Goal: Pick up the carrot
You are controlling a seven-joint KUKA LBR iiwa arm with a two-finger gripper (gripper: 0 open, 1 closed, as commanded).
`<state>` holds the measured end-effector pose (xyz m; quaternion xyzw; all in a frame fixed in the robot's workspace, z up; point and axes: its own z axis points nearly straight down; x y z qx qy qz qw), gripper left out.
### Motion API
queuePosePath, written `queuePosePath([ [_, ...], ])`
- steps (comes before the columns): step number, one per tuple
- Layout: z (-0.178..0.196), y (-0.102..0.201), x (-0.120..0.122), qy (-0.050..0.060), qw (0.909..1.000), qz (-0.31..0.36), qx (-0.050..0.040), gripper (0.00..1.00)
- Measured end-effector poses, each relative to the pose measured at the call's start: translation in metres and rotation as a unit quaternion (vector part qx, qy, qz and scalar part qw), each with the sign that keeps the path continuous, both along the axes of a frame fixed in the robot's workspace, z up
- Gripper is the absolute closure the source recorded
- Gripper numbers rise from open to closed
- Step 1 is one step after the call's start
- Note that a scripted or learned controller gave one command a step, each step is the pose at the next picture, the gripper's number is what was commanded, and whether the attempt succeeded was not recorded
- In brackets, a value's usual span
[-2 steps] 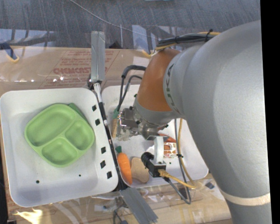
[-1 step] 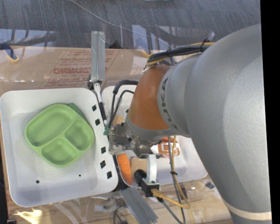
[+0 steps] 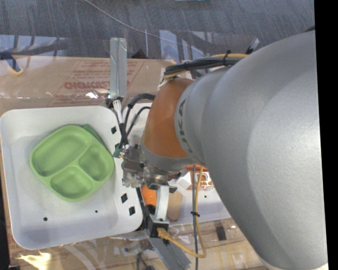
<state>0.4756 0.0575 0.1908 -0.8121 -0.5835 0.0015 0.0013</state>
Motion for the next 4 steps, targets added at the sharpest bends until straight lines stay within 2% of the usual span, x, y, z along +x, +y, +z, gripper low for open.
queuePosePath([
  [1,0.0,-0.076,0.047,0.0,0.9987,-0.05,-0.0003,1.0],
  [2,0.03,-0.03,0.015,0.001,0.9999,-0.012,0.0012,1.0],
  [3,0.007,-0.104,0.0,0.001,0.9959,-0.09,0.0001,1.0],
  [4,0.02,-0.045,0.001,0.0,0.9702,-0.242,-0.0006,1.0],
])
